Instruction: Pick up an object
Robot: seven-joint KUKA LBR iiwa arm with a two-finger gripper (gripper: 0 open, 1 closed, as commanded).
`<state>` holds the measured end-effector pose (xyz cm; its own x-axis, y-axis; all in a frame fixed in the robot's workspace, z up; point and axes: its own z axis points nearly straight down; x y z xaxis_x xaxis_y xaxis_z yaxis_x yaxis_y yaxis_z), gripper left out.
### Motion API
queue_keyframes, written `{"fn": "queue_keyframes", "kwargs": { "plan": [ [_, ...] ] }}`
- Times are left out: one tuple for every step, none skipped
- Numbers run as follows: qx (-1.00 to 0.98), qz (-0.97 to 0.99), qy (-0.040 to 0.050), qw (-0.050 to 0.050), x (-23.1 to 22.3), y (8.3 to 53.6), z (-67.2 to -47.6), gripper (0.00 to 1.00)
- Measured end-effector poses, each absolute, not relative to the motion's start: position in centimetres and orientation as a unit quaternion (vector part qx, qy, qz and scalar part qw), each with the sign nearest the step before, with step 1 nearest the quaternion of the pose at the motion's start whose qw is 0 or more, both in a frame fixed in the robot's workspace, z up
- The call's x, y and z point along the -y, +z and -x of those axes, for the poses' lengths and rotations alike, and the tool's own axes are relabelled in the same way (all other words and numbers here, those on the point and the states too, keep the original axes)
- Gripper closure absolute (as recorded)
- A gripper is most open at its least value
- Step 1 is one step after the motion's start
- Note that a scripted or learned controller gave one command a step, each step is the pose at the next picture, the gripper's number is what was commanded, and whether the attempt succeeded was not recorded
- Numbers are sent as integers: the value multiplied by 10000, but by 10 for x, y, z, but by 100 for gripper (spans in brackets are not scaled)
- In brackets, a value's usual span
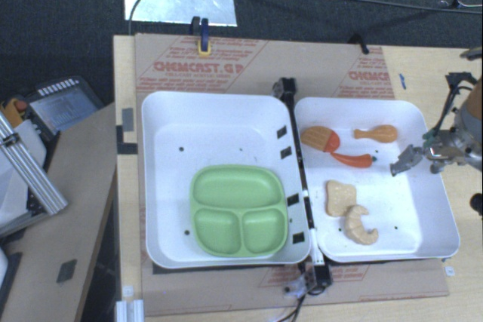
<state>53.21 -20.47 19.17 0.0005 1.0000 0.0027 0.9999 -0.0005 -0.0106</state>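
Nothing is picked up yet. The grey two-finger end effector (402,161) hangs over the right shallow white plastic bin (434,234) near its right wall, and I cannot tell how it is set. The candidate objects lie loose on that bin's floor: an orange plastic drumstick (376,133), a red chilli (352,158), a beige croissant (359,225). The whole grasp remains.

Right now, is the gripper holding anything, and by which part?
Nothing is held. The gripper hangs over the right bin, apart from the toy carrot, chicken drumstick and croissant.
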Motion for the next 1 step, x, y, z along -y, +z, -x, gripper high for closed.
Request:
{"fn": "queue_keyframes", "kwargs": {
  "plan": [
    [7082, 7060, -2, -6, 204, 198, -535, 0]
  ]
}}
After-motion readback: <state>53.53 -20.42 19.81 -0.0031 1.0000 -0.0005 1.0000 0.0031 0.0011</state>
